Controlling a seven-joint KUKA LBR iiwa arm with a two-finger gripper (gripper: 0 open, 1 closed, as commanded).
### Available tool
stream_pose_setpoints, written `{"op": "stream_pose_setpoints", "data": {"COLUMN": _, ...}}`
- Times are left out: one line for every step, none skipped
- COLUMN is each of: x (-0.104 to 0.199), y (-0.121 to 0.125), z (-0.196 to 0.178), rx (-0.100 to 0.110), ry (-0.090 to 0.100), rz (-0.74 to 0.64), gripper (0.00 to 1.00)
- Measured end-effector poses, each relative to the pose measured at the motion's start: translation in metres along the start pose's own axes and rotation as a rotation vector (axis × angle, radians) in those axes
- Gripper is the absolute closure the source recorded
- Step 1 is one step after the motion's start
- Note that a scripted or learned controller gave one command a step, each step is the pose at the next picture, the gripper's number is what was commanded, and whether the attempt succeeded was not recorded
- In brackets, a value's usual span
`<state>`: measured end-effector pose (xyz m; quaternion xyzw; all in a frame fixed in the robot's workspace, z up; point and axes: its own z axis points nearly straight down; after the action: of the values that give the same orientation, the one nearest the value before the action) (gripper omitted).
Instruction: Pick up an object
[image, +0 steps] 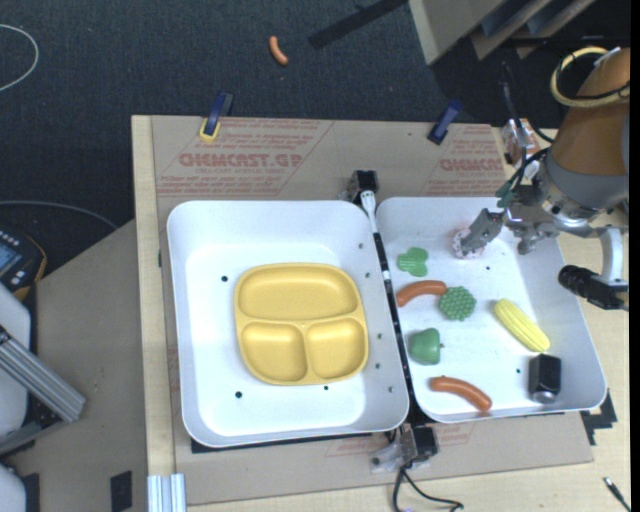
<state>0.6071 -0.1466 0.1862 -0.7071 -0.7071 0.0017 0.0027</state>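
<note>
camera view, looking down at a slant on two white bins side by side. left bin (190, 300) carrying a yellow divided tray (298, 322) near its middle. right bin (580, 350) carrying the candidates: small green leafy piece (412, 262) near the divider, orange sausage (420, 291) just below it, round green broccoli-like ball (457, 303) touching or just beside that sausage's right end, green pepper (425, 345) lower down, second sausage (461, 392) toward the near wall, yellow corn cob (522, 324) lying at a slant to the right, dark block (545, 377) in the near right corner. gripper (470, 240) hanging over the far part of the right bin, above bare floor, nothing between its fingers; fingers blurred, so open or closed cannot be told. nothing lifted yet, by the look of it. for a clean pick, probably best to choose something standing apart: corn cob or lower sausage, each with free floor around. closing across the short width of a long piece, not along it, likely to hold better. sausage and broccoli pair risky, one apt to nudge the other. dark block close to two walls, so little room for fingers there. descent straight down, centred over the chosen piece, opening wide beforehand.
</note>
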Motion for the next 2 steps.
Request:
{"op": "stream_pose_setpoints", "data": {"x": 0.001, "y": -0.011, "z": 0.054, "rx": 0.002, "ry": 0.001, "rz": 0.0, "gripper": 0.0}}
{"op": "stream_pose_setpoints", "data": {"x": 0.0, "y": -0.01, "z": 0.102, "rx": -0.007, "ry": -0.002, "rz": 0.0, "gripper": 0.0}}
